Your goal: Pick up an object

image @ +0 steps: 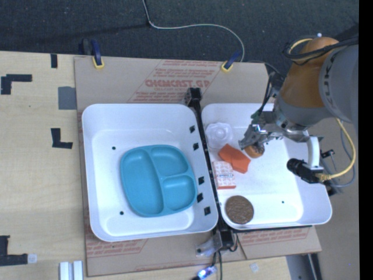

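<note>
Two white bins on the desk: left bin holds a blue tray, right bin an orange block, with the hand low just beside it, grip unreadable; approach step, next likely needs closing squarely.

Two white bins side by side on cardboard sheet. One blue divided plate in left bin. Right bin: one orange block, one clear plastic cup, one red-printed packet, one brown round disc. Two blue-yellow clamps on cardboard's far edge.
</note>
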